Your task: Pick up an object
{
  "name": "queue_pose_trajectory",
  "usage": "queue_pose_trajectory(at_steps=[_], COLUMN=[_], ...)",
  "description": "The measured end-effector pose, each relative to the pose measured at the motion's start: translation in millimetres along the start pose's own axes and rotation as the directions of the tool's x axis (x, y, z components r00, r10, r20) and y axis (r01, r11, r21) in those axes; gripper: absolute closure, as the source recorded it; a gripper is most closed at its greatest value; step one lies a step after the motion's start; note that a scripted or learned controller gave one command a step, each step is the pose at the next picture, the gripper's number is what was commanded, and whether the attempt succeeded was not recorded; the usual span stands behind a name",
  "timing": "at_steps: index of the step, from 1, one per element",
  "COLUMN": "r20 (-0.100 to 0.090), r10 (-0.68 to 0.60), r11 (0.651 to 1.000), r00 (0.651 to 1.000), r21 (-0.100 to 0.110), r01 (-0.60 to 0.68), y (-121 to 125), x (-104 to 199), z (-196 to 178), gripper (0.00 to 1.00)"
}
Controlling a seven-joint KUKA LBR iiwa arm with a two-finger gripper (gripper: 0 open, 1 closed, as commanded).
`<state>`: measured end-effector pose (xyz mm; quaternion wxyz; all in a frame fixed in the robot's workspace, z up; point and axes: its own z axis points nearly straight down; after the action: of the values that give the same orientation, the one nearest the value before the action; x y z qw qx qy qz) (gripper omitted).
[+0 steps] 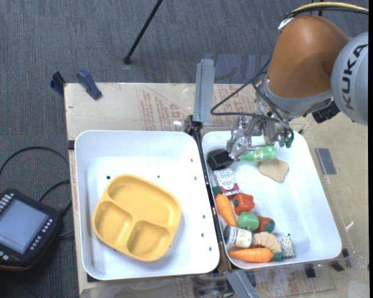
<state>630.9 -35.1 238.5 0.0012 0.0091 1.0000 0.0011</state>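
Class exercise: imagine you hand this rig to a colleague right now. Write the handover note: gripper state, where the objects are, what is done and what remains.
Gripper: low over the far end of the right bin, right by the green bottle; open or shut cannot be judged from this view.
Objects: the bottle lies beside a tan slice and a black item. Two carrots, peppers and small packets are piled along the bin's left and near sides.
Left bin: holds a yellow divided tray.
Done: approach only; no lift confirmed.
Left: grasp and raise one object.
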Motion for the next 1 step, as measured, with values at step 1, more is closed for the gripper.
queue_pose_trajectory(at_steps=[1], r20=[0.004], r10=[0.004], r11=[1.0], r00=[1.0], r21=[-0.003], r01=[-0.004], y=[-0.1], x=[-1.4], z=[-10.4], gripper=[1.0])
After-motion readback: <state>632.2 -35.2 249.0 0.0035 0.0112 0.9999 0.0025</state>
